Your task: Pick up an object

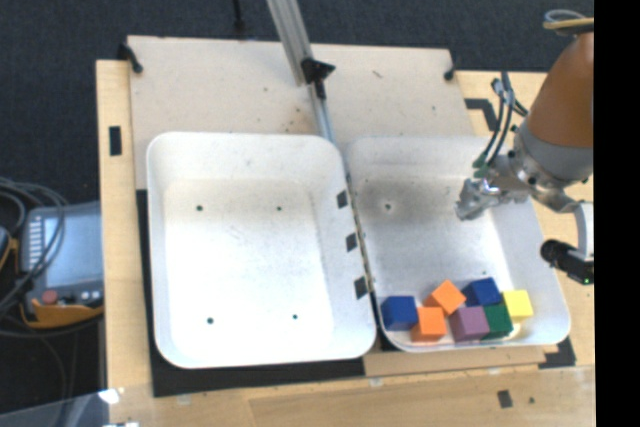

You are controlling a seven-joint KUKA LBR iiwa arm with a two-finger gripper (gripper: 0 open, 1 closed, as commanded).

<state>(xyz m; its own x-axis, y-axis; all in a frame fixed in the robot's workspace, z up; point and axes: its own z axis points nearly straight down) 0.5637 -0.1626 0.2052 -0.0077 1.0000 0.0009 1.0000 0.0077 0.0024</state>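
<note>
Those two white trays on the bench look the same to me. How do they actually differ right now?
The right bin has a cluster of small coloured blocks along its near edge; the left bin shows just a bare floor with a few dark dots. The gripper hangs over the right bin, while the left bin has none above it. The right bin's floor has a dark smudge; the left bin's looks cleaner. Both are shallow, white, rounded at the corners and sit side by side.

blocks [458, 309] | blue, orange, purple, green, yellow | clustered, touching | near edge of right bin [420, 165]
</note>
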